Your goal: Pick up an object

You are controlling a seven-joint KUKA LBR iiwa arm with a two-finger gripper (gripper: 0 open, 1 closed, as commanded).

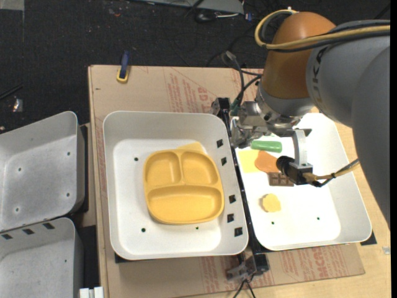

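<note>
The right bin [322, 222] holds a few small items near its left side: a green cylinder-like piece [268, 146], an orange piece [265, 162], a flat pale-yellow piece [247, 161], a small brown block [276, 179] and a round yellow piece [270, 202]. My gripper [251, 129] hangs over the back left corner of this bin, just behind the green piece. The grey wrist and orange band above hide its lower end. I see nothing held in it.
The left bin [124, 166] holds a yellow divided tray [183, 187]. Black clips line the wall between the two bins. Cables run from the wrist across the right bin [329, 176]. The arm covers the right bin's far right part. Spare white bins [37, 166] lie at far left.
</note>
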